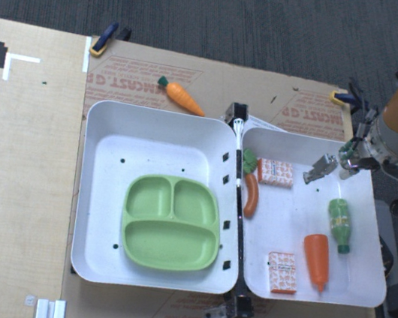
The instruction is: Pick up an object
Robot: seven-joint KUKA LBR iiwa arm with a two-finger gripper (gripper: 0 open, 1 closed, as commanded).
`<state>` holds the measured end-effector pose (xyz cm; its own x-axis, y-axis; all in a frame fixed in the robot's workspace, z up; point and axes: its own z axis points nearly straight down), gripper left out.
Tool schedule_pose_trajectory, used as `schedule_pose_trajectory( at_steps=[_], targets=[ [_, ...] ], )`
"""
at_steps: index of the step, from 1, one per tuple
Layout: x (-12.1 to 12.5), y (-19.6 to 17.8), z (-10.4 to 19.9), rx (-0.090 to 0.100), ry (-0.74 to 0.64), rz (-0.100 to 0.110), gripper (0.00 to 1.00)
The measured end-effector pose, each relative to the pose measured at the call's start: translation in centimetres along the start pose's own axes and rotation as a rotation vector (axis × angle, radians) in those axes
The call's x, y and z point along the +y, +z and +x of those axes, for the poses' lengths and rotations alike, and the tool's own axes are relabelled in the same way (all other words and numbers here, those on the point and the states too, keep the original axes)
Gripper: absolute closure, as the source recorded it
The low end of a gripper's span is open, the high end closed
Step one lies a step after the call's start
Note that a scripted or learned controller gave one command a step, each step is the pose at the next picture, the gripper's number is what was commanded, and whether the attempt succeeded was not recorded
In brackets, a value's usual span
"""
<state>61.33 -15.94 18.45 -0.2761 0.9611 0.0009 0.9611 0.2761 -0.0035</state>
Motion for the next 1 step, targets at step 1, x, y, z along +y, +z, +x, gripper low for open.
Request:
schedule_pose_trajectory(
  at_steps=[1],
  targets=[
    [-4.59,7.83,-2.01,0.01,-0.059,-0.002,0.0]
  ],
)
